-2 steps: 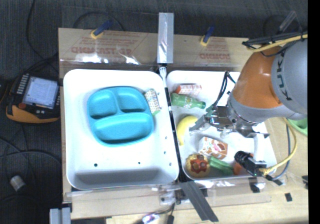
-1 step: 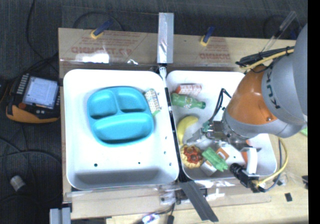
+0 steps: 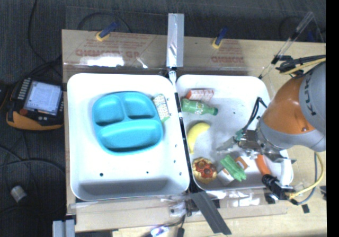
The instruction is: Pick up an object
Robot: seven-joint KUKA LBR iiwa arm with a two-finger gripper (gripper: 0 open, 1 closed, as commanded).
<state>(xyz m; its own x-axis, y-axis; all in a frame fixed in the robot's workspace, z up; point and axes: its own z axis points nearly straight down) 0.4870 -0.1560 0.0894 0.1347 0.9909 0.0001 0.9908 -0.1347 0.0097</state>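
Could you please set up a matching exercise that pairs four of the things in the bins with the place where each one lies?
Things:
1. blue divided plate
2. green bottle
3. yellow banana
4. pizza slice

Places:
A. near front corner of the right bin, by the divider
B. middle of the left bin
C. right bin, just in front of the green bottle
D. far part of the right bin, below the small red-labelled can

Pairs: 1-B, 2-D, 3-C, 4-A
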